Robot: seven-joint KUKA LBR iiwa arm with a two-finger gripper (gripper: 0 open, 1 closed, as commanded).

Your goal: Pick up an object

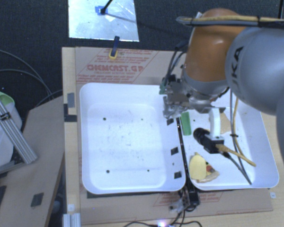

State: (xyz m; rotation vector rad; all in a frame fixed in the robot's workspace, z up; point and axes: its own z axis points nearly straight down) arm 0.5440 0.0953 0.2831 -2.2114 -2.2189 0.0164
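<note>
Left bin [123, 141] bare white, on the cardboard-covered counter [118, 65]. Jaws [173, 109] low over the divide between bins; grip state cannot tell. Green object [185, 123] just beside them in right bin [262, 164]. Yellow object [198, 167] near front edge.

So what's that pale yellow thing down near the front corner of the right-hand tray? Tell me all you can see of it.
The pale yellow object is a small rounded lump, smooth and matte, perhaps plastic or foam. It lies in the right bin, near its front left corner, close beside the wall that meets the left bin. A flatter tan piece with a red spot sits against its right side. The gripper is farther back, not touching it.
</note>
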